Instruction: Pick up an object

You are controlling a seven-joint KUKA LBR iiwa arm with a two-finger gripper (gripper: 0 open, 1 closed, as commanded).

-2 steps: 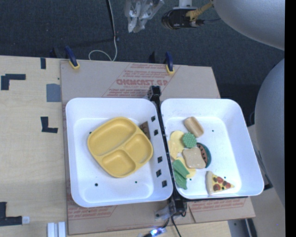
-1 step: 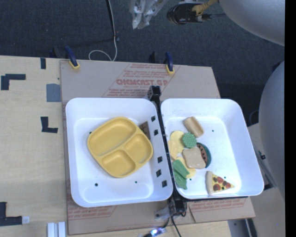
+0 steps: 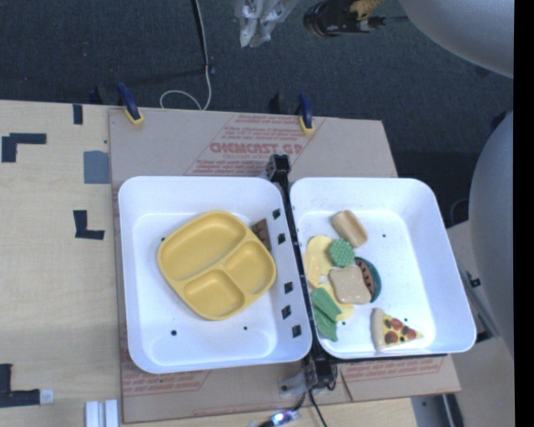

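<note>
The right bin holds several toy foods. A tan bread roll lies toward its back. In front of it are a green ridged disc, a pale yellow piece and a beige toast slice lying on a dark round slice. A green leafy piece and a pizza slice lie near the front. My gripper hangs blurred at the top of the camera view, over the dark floor and well behind both bins.
The left bin bears a yellow divided plate with a small brown piece by its right side. Black clips line the shared wall. The grey arm runs down the right side. A cable crosses behind the bench.
</note>
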